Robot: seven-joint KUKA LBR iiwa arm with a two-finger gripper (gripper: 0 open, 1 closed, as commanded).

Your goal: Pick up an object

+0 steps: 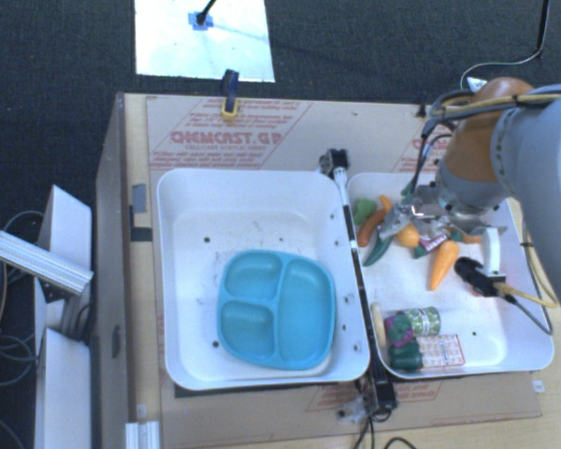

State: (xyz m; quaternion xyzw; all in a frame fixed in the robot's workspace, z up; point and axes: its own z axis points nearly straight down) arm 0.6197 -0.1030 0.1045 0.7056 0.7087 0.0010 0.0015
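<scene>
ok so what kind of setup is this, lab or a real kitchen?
Likely a robot grasping lab, not a kitchen: a KUKA arm over two white bins on a bench, toy food like a plastic carrot, and a blue divided plate.

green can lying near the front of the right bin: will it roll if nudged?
Probably. The green can lies on its side on the flat floor of the right bin, so a sideways push would likely roll it. The packet beside it may stop it. It looks rigid, with a possibly slick rounded wall.
</scene>
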